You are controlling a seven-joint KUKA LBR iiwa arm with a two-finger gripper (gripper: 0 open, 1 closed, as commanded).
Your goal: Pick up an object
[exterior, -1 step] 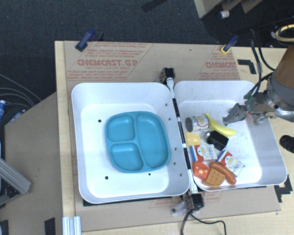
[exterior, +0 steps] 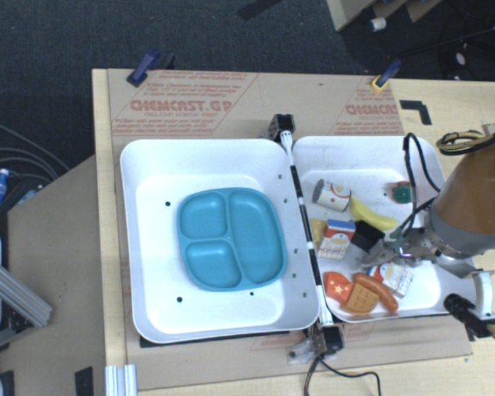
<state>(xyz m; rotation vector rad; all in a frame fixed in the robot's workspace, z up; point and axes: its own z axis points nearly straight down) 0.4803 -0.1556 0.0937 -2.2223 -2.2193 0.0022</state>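
Observation:
The right bin (exterior: 355,148) holds several small items. A white and brown can (exterior: 332,194) lies at its back left, a yellow banana (exterior: 373,215) beside it, and a green piece (exterior: 402,192) further back. A small carton (exterior: 338,238) and a black block (exterior: 365,236) sit mid-bin. At the front lie a red piece with a star (exterior: 337,285), a waffle-like piece (exterior: 362,296), a sausage (exterior: 384,294) and a white packet (exterior: 398,278). My gripper (exterior: 390,252) is low in this bin, between the black block and the white packet.
The left bin (exterior: 148,172) holds a blue divided plate (exterior: 229,238). A black rail (exterior: 301,213) divides the two bins. The arm's orange band (exterior: 477,196) covers the right bin's right side. Cables (exterior: 412,151) loop over its back edge.

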